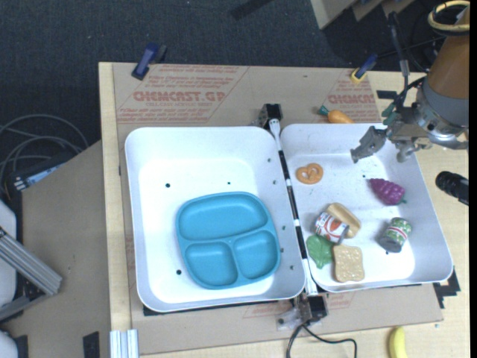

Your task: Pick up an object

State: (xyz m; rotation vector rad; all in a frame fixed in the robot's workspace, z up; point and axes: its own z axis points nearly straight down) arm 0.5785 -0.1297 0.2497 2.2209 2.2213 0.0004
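Note:
My gripper [386,148] hangs over the far part of the right bin [432,222], open, with nothing between its fingers [365,146]. Below it lies a purple bunch of grapes [387,191], a short way toward the front. A brown pretzel [309,173] sits to the gripper's left near the bin divider. Nearer the front are a red-and-white can with a bun-like piece on it [335,222], a green-labelled can [395,233], a green leafy piece [319,250] and a slice of toast [348,263].
The left bin [149,162] holds a blue divided tray [227,239]. An orange carrot [339,115] lies on the bench behind the right bin. A yellow banana [397,341] lies at the bench's front edge.

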